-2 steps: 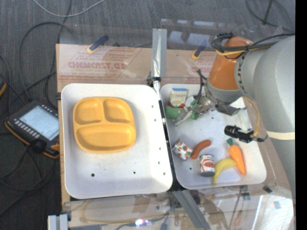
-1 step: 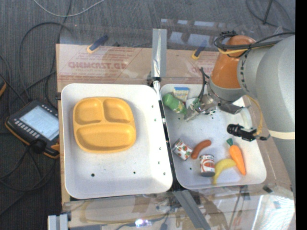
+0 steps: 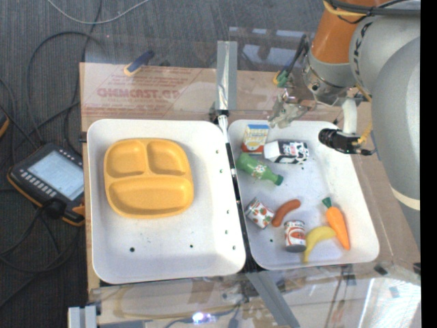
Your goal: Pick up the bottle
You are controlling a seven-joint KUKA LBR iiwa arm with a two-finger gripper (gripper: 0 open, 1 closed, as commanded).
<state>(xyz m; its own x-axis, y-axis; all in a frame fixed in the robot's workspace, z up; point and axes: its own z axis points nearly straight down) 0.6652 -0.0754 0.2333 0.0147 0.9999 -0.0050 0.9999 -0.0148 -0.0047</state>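
The green bottle point(image 3: 258, 168) lies on its side in the right bin point(image 3: 362, 203), near that bin's left wall, with its cap pointing right and toward the front. My gripper point(image 3: 283, 117) hangs over the bin's back edge, above and to the right of the bottle and well clear of it. It is open and nothing is between its fingers. A small yellow-and-white carton point(image 3: 255, 137) stands just behind the bottle.
The right bin also holds a cow-patterned carton point(image 3: 290, 151), a red-and-white carton point(image 3: 259, 214), a sausage point(image 3: 285, 212), a can point(image 3: 295, 236), a banana point(image 3: 317, 240) and a carrot point(image 3: 337, 225). A yellow divided tray point(image 3: 148, 176) lies in the left bin point(image 3: 164, 258).
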